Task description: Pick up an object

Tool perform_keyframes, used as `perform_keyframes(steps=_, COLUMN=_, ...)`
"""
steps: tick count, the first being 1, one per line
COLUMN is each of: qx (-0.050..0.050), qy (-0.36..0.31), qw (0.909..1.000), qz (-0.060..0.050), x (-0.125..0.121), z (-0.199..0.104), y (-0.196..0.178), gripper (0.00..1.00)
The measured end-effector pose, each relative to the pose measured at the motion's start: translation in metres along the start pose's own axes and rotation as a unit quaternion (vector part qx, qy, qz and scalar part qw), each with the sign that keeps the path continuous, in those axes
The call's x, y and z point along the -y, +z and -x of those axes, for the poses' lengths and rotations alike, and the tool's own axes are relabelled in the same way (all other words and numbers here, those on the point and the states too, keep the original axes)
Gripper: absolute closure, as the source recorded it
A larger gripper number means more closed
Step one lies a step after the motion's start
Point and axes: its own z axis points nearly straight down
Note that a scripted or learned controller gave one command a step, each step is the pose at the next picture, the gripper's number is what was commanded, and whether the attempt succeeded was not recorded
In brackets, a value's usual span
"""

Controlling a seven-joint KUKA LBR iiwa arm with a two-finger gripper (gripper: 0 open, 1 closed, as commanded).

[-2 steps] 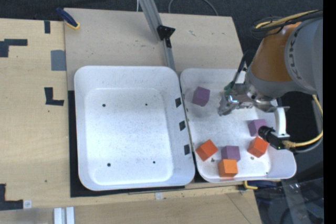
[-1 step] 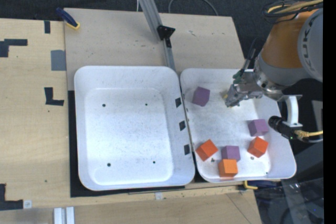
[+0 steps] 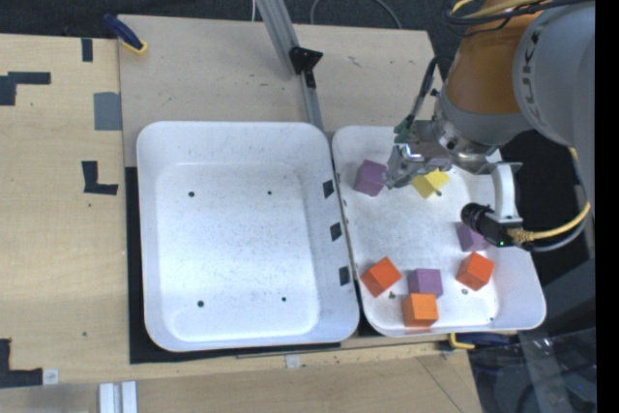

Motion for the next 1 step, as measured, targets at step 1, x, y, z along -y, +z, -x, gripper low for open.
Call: perform_keyframes(steps=1, qx=0.000, qy=0.000, qw=1.0000, qz=0.000, x=0.0015, z=-0.0561, y=-0.0107, gripper=1.00)
